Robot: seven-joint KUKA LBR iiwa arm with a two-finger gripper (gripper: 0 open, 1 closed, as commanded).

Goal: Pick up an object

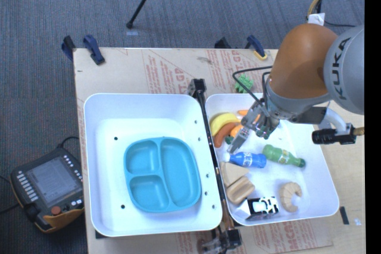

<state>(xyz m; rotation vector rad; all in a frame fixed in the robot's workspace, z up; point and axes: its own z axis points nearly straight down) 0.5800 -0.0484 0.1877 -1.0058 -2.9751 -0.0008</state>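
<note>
Nothing is lifted yet — the gripper [245, 134], fingers apart and empty, hangs just at twelve o'clock of the blue bottle [249, 159] in the right bin [324, 178] — closing and raising remain.

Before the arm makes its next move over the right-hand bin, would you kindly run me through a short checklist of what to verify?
1. Pincer positioned over the right bin: ok.
2. Candidate directly below it: ok; blue bottle lies just beneath, banana beside.
3. Object between the fingers: not ok, nothing visibly held.
4. Room around the blue bottle: not ok; green bottle seems to touch its cap end.
5. Finger opening: cannot tell.
6. Left bin holds the blue divided plate, away from the arm: ok.
</note>
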